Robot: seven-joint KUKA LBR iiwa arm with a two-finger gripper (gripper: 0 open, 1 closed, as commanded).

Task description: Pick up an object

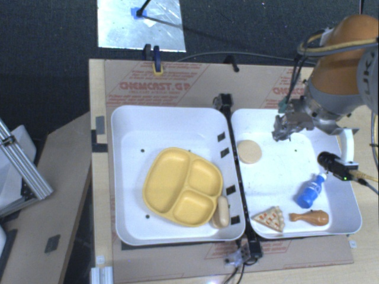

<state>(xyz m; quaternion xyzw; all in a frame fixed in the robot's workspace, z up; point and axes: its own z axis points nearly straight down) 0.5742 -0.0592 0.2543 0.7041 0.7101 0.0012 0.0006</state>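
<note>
White bins (177, 120), two; one yellow tray (182, 185)

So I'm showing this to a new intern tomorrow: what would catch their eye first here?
Probably the yellow divided tray lying in the left bin, with a pale bread roll against its lower right edge. Next, the grey and orange arm with its gripper above the right bin, where a blue bottle, a pizza slice, a drumstick and a round tan disc lie.
</note>
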